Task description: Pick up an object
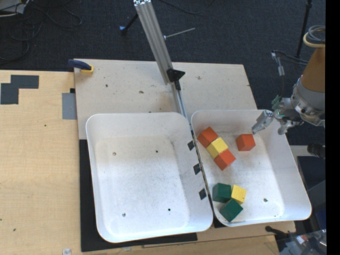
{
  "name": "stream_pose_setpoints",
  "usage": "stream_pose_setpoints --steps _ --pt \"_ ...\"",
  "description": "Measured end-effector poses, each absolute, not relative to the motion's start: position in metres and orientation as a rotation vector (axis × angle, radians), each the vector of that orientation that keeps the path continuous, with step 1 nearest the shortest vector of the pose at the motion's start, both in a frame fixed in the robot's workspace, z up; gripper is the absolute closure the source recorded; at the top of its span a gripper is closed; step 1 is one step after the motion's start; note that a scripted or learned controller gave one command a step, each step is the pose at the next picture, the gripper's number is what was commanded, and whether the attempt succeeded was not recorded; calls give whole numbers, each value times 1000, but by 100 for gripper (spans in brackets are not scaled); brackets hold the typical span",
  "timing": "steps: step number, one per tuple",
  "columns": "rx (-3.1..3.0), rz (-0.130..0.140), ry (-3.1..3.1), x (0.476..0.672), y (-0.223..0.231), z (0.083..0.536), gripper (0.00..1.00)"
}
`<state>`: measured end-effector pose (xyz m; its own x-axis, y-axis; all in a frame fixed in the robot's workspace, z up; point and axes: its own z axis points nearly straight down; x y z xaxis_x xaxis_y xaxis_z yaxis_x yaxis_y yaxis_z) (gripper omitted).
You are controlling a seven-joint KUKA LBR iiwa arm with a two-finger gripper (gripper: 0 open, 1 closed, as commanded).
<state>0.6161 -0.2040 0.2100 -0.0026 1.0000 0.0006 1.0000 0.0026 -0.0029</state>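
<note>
The right bin [297,195] holds several blocks. A lone orange block [245,142] lies near its far right part. Beside the divider sits a slanted row: an orange block [207,137], a yellow block [217,147] and another orange block [225,159]. Toward the near edge cluster two green blocks [222,192] [231,210] and a small yellow block [238,194]. My gripper [271,125] hangs over the bin's far right rim, just up and to the right of the lone orange block. It stands open with nothing between its fingers.
The left bin [101,195] sits next to the right one, black clips on the shared wall. A slanted aluminium bar [156,39] rises behind the bins. A small blue and yellow clamp [81,65] lies at the bench's far left corner.
</note>
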Motion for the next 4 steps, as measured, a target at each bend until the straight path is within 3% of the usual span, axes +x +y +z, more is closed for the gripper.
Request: stream_pose_setpoints --steps 1,3,4 --pt "-2214 4 -2225 616 -204 210 0" --pt "-2211 7 -2220 621 -198 105 0" --pt "-2215 4 -2224 621 -197 90 0"
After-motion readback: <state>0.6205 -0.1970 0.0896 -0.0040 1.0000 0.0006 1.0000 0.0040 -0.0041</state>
